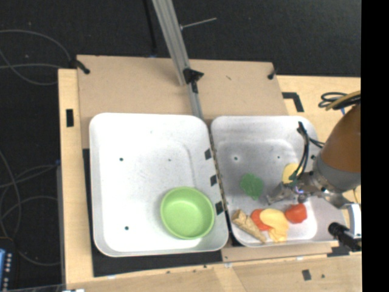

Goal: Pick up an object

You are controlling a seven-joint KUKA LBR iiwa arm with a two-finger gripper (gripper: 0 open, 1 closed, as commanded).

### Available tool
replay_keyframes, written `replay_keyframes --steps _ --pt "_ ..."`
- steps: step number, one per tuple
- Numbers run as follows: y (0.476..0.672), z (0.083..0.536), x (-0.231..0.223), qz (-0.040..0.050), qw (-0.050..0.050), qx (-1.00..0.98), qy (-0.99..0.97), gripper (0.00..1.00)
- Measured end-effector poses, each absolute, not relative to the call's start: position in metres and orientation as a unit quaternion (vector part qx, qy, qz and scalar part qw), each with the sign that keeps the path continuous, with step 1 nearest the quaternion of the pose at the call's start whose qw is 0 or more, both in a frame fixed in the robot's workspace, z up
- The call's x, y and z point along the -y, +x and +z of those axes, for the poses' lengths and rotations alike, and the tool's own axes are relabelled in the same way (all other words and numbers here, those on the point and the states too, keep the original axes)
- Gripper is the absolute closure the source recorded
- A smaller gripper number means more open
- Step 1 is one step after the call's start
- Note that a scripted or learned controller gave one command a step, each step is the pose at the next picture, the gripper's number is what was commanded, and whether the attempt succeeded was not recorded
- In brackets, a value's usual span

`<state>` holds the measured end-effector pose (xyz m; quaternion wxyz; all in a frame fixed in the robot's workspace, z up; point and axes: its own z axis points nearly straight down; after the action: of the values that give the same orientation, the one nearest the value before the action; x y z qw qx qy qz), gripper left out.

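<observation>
Left shallow white plastic bin (121,145) carried a round light-green plastic bowl (187,212) at its 5 o'clock corner, upright. Right shallow white plastic bin (255,132) held a tan bread-like piece (246,224) at 7 o'clock, a small dark-green lump (251,184) near centre, an orange-red and yellow toy cluster (271,219) at 6 o'clock, a red round toy (296,213) just right of it, and a yellow piece (290,172) at 3 o'clock. Grey arm with orange band (343,148) reached in from 3 o'clock, its two-finger gripper (290,192) low over the bin between the yellow piece and the red toy; cannot tell its state, nor whether it gripped anything.
</observation>
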<state>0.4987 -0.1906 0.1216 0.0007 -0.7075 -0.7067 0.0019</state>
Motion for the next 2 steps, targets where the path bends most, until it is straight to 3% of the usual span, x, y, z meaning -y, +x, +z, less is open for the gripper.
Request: replay_keyframes --steps 1,2 --pt "0.499 0.1 0.192 0.0011 -0.001 0.706 -0.708 0.0" --pt "0.5 0.112 0.193 -0.001 -0.002 0.705 -0.709 1.0"
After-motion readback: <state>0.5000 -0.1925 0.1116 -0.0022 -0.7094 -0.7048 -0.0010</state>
